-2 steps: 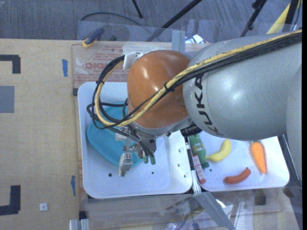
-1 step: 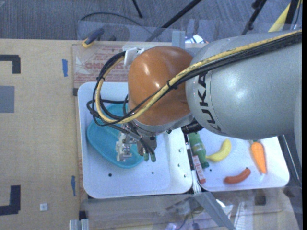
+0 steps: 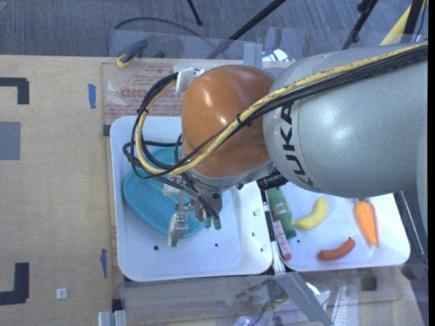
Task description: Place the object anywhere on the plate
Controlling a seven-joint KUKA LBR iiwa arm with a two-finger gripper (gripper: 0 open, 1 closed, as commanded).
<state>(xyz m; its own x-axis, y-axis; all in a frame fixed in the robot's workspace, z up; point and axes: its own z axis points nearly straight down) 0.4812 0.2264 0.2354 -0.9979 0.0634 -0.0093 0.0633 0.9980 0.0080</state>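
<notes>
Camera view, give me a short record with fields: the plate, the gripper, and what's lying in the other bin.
plate: blue plate in the left bin, partly under the arm
gripper: gripper low over the plate's near edge
right bin: right bin has a green bottle, a banana, a carrot and a red sausage

Bare bin floor (image 3: 224,253) beside plate (image 3: 146,199)
</notes>
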